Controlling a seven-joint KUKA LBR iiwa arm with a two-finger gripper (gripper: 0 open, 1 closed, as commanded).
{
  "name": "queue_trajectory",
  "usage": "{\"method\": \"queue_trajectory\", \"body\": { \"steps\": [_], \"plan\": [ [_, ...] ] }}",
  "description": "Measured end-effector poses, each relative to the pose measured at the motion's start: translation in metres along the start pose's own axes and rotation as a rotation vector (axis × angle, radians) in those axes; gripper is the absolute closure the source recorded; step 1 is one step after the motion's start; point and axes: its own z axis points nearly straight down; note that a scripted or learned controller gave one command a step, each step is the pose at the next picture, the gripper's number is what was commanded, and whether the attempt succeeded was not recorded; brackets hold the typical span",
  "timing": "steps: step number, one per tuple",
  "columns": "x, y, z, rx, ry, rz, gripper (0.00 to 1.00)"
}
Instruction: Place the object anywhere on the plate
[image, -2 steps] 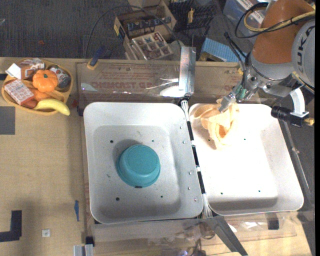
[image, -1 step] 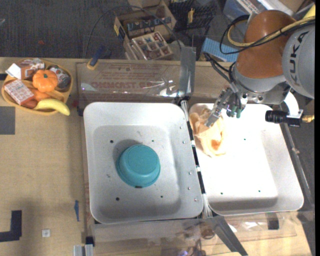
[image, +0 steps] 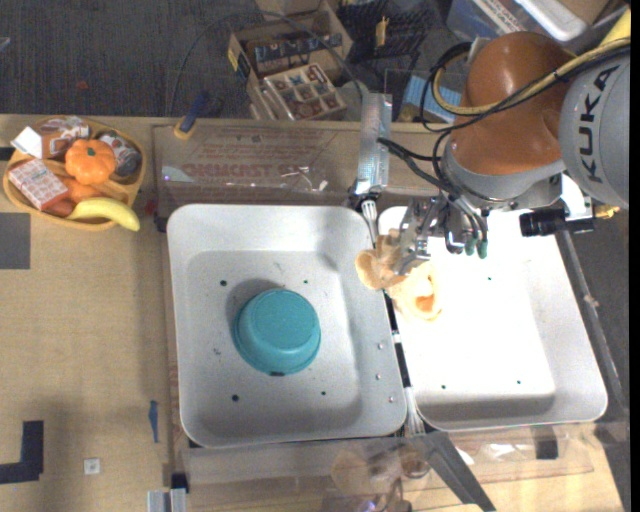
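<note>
Two white bins. Left bin (image: 200, 250): one teal plate (image: 278, 331), upside-down, near centre. Right bin (image: 540, 350): nothing resting flat. Gripper (image: 405, 250) closed on one pale tan-and-orange object (image: 400, 280), over the seam between bins.

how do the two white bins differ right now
The left bin holds a teal plate lying upside down; the right bin holds a pale, orange-marked object at its left edge. The gripper hangs over the right bin's left edge, not over the left bin. Both are shallow, white and side by side.
</note>
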Motion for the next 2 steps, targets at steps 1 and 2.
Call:
{"method": "queue_trajectory", "body": {
  "steps": [1,2],
  "plan": [
    [0.043,0.037,0.003,0.0,0.001,-0.134,1.0],
    [0.068,0.071,-0.002,0.0,0.002,-0.137,1.0]
  ]
}}
